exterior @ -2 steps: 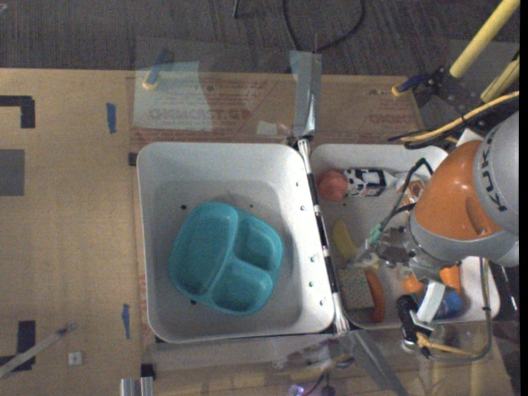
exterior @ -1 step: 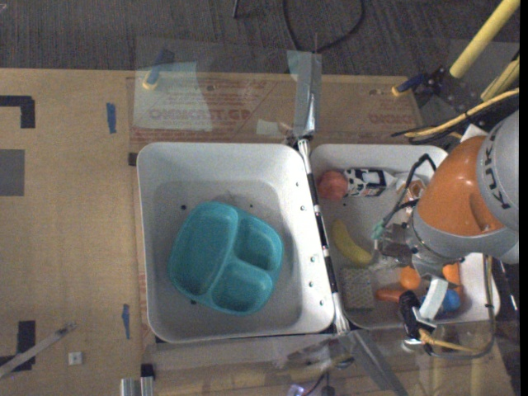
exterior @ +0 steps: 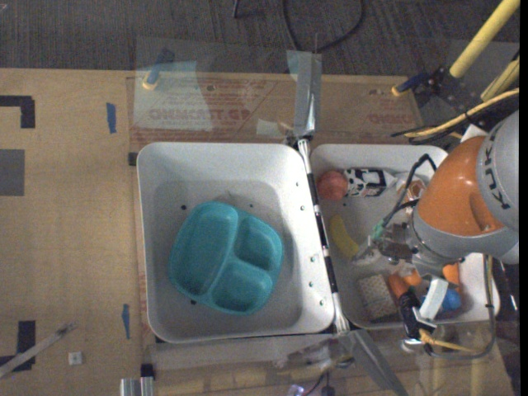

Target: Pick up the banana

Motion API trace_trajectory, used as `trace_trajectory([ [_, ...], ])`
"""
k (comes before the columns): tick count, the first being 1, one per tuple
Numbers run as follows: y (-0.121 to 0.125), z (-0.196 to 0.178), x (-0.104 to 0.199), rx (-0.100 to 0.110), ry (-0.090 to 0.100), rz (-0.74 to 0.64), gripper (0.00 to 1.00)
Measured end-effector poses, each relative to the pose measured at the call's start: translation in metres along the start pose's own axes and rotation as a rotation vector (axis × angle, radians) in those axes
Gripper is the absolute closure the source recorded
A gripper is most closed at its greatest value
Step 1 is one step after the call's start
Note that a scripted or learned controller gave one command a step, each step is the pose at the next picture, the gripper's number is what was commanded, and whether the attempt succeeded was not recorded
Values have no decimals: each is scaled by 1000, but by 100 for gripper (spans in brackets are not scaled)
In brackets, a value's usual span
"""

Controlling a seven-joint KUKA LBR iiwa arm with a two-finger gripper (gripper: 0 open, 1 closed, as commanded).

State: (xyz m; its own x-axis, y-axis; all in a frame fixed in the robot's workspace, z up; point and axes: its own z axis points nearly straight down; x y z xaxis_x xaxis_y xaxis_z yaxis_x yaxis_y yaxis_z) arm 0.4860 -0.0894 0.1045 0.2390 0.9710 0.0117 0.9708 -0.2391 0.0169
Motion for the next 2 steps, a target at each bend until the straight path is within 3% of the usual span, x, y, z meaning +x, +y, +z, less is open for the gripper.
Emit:
trace_trajectory([
  [1,90,18,14,9,-13,-31,0],
  [2,94,12,-4,16,-15,129,0],
])
